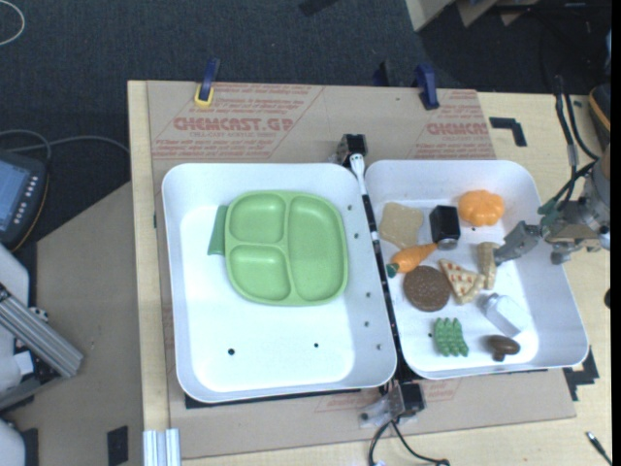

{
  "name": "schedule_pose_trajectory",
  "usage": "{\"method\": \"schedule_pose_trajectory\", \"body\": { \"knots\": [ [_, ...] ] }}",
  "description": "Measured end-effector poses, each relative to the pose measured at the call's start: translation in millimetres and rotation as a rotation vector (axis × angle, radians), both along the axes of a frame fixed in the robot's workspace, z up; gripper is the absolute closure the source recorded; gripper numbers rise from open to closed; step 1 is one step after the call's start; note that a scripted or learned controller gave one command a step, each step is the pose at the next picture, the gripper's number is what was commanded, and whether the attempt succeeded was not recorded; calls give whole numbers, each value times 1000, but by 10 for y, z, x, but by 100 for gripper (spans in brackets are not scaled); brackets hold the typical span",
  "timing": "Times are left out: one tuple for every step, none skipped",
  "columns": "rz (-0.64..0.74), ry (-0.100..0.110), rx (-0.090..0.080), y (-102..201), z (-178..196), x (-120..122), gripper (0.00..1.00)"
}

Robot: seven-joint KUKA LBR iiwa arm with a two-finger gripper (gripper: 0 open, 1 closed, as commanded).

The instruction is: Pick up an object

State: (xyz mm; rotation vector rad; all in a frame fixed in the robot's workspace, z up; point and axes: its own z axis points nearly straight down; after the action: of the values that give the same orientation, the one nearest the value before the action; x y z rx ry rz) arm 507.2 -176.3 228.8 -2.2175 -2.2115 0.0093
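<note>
camera view: right white bin (pixel 553 323) holds the pickable clutter: orange plastic pumpkin (pixel 481 207), black block (pixel 444 223), tan bread slice (pixel 402 224), orange carrot (pixel 415 256), brown round cookie (pixel 427 287), pizza wedge (pixel 460 280), green studded piece (pixel 448 337). grey gripper (pixel 511 245) sits at the bin's right side near the pumpkin, nothing visibly held; can't tell its state. left white bin (pixel 272 357) has a green compartment plate (pixel 287 246).

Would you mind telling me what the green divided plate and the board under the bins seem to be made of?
The green divided plate looks like moulded matte plastic: uniform colour, soft rounded compartments. The board looks like sheet material under brown paper masking, judging by its repeated red printing.
</note>
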Motion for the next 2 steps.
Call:
{"method": "schedule_pose_trajectory", "body": {
  "knots": [
    [3,-11,-3,1,53,25,0],
    [3,-4,0,53,-560,71,0]
  ]
}}
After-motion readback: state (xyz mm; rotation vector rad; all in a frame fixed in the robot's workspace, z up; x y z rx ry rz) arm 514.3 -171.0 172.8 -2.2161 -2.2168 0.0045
